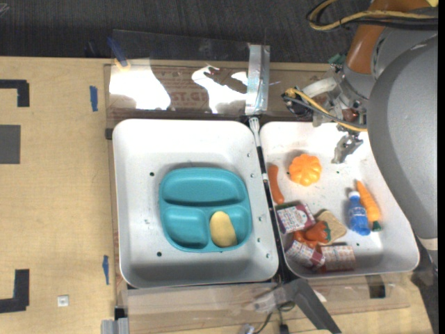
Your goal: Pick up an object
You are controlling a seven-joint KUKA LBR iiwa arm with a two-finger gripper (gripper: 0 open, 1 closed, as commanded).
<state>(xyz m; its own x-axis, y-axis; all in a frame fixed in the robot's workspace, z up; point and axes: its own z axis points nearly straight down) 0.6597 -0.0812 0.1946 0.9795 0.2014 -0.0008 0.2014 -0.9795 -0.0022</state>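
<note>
So, status:

- Gripper [345, 147] is hanging over the right bin [400, 256], up near its back wall, just right of the pumpkin [306, 169] and above it in the view.
- Can't tell how far the jaws are parted; the tip is too small and blurred against the white floor. Nothing is showing between them, so I'm reading it as carrying nothing.
- Arm [407, 131] is coming in from the right and covering the bin's right wall, which is likely why it's working the back corner first.
- Candidates are all sitting in the right bin. Pumpkin is lying alone on bare floor, nearest the gripper, so it's looking like the easiest target.
- Bottle [357, 213] and carrot [368, 202] are lying touching each other, right of the pumpkin and toward the front; a pinch there is risking both.
- Long orange piece [276, 184] is lying against the bin's left wall, left of the pumpkin; the wall is crowding a finger.
- Packets [316, 245] are piling up in front of the pumpkin, overlapping; poor grasp.
- Left bin [132, 186] is holding a teal tray [201, 186] with a potato [222, 229] in its front right compartment, well apart from the gripper.
- Judgement: pick is not yet made.
</note>
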